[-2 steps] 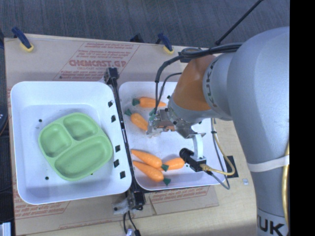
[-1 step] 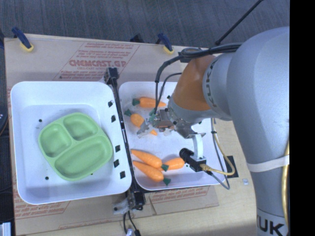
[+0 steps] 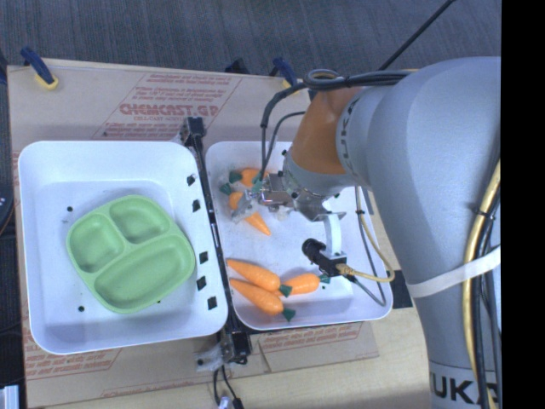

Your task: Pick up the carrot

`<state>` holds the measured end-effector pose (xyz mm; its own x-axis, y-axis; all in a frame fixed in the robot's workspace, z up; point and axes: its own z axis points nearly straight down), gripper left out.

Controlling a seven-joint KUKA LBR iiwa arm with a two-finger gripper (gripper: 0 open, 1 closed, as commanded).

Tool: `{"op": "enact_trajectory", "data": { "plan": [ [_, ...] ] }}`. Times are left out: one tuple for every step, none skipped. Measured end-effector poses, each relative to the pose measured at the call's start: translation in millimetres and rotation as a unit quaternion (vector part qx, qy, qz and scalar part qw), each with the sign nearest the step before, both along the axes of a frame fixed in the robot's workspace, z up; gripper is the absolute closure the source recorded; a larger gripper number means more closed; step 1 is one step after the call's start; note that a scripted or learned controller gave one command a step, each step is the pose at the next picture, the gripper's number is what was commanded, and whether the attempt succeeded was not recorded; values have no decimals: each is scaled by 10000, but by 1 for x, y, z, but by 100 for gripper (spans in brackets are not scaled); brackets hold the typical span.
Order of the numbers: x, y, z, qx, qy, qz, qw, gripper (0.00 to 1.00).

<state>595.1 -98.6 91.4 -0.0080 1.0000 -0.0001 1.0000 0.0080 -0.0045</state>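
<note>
The gripper (image 3: pixel 271 198) sits low in the right bin (image 3: pixel 366 309) among several carrots (image 3: pixel 253 273); I cannot tell its state. A green plate (image 3: pixel 130 252) lies in the left bin (image 3: pixel 43 313).

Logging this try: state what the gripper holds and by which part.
Cannot be told. The gripper is down among the carrots at the back of the right bin, but the arm hides any hold.

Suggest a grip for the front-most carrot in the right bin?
Take that carrot across its thick orange middle, coming straight down. It lies flat and slanted, leaf end toward the bin's front wall, with another carrot just behind, so close across its width.
</note>
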Motion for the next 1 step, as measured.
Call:
{"op": "enact_trajectory", "data": {
  "plan": [
    [0, 0, 10, 3, 11, 15, 10000, 100]
  ]
}}
